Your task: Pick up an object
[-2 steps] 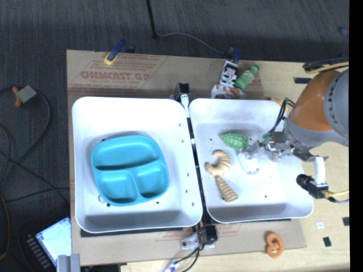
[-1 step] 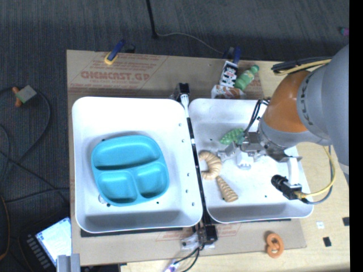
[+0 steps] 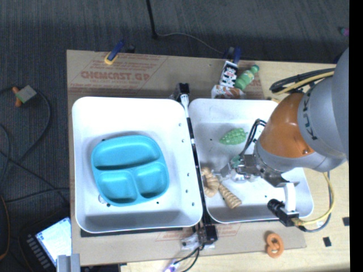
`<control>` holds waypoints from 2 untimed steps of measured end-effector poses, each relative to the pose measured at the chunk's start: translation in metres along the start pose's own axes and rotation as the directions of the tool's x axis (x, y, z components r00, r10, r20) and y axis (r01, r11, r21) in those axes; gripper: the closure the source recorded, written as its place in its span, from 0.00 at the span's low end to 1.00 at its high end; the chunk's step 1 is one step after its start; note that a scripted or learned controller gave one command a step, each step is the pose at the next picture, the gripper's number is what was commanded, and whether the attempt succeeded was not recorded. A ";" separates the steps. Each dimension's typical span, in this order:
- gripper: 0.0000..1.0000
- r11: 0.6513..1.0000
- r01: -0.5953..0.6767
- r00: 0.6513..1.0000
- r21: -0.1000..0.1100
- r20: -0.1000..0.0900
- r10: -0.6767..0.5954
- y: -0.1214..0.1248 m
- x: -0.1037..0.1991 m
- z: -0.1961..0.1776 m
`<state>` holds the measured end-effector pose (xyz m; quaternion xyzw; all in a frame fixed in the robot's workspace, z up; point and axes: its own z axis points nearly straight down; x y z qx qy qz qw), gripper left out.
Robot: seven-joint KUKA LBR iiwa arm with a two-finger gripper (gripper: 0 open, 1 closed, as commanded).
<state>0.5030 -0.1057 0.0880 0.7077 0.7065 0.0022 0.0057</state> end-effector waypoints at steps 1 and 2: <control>0.00 1.000 0.000 1.000 -0.004 0.002 0.000 -0.015 0.008 0.000; 1.00 1.000 -0.001 1.000 -0.004 0.003 0.001 -0.015 0.008 -0.010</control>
